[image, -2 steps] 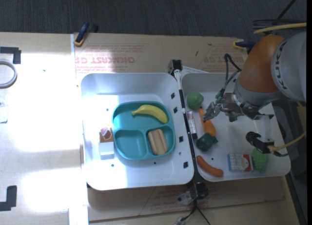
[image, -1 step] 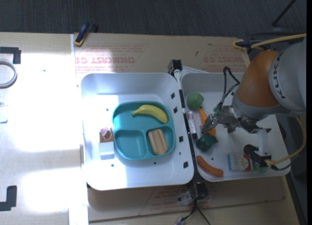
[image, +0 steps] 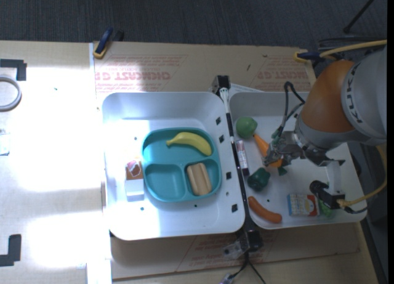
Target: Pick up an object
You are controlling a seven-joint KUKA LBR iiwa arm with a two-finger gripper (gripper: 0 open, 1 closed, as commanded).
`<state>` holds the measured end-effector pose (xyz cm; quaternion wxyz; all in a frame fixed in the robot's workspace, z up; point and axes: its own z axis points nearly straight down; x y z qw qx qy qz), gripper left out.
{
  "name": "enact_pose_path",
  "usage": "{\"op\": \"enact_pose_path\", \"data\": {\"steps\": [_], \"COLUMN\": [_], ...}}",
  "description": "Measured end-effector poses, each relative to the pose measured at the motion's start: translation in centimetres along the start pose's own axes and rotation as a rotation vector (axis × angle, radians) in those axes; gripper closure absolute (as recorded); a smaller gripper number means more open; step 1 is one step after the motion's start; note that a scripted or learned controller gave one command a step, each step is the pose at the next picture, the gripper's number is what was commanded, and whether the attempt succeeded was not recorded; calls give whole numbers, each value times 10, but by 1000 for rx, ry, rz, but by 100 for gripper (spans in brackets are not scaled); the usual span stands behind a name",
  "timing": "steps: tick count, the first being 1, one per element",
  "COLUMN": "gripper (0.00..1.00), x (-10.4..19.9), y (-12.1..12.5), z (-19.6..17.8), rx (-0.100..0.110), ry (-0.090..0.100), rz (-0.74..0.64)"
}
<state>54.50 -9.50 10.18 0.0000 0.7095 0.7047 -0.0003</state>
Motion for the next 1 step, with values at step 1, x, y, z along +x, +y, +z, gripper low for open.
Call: {"op": "enact_pose_path", "data": {"steps": [1], "gripper": [100], "x": [26], "y": [3], "z": [-141], "rx": [-2], "ry": [-1], "rz": [-9]}}
